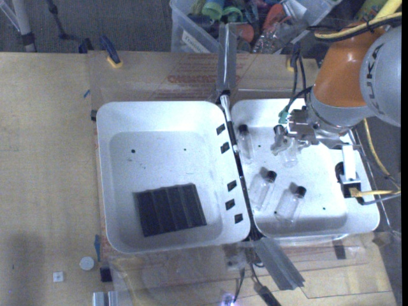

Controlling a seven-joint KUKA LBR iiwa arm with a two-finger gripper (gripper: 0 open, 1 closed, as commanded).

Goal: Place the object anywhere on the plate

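Observation:
A black ribbed rectangular plate (170, 209) lies flat in the front part of the left bin (127, 123). Three clear vials with black caps lie in the right bin (331, 218): one near the divider at the back (245, 142), one in the middle (261, 187), one to its right (290, 203). My gripper (287, 144) hangs over the back middle of the right bin, behind the two front vials. Something pale and glassy shows just below it, too faint to identify.
A metal divider bar (224, 75) with black clips runs between the bins. A crate of colourful toys (255, 8) stands behind the bench. The grey arm with its orange band (344, 75) reaches over the right bin's back right corner, with cables beside it.

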